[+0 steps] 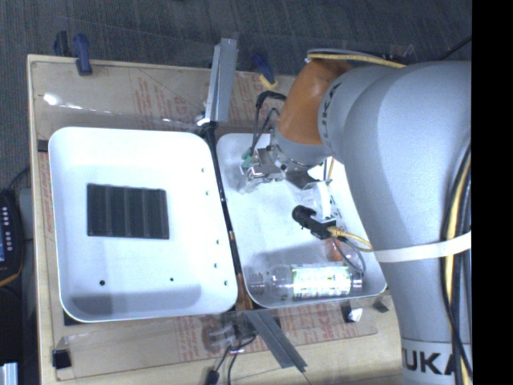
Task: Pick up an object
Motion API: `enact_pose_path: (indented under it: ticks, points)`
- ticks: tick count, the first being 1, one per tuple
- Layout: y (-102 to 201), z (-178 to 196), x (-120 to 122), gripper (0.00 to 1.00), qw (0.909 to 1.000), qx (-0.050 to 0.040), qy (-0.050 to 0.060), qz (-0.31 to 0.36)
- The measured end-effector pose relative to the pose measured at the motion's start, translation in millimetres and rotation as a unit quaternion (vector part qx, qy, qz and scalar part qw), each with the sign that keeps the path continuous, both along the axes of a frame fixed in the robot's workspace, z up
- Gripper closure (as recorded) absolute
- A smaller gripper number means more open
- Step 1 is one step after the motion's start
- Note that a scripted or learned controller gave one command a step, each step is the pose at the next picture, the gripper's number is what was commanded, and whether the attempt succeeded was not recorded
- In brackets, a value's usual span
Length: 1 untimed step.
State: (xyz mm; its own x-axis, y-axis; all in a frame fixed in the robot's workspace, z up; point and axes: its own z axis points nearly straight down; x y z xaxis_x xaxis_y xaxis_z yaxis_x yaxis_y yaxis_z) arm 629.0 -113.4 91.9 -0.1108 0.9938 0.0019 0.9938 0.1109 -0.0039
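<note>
Hanging over the far left corner of the right bin (pixel 255 233), the pincer (pixel 258 167) sits close to the white floor; whether it is open or closed I cannot tell, and I see nothing in its hold; the clear bottle (pixel 309 282) lies on its side along that bin's near wall, well apart from it; the left bin (pixel 62 215) shows a dark ribbed panel (pixel 128 211); by my reckoning the pick is not yet made.
</note>
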Motion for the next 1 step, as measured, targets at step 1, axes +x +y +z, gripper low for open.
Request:
enact_pose_path:
  ticks: [1]
  points:
    - [-55.9, 182.8, -3.4, 1.00, 0.9920, -0.0013, -0.003, 0.126]
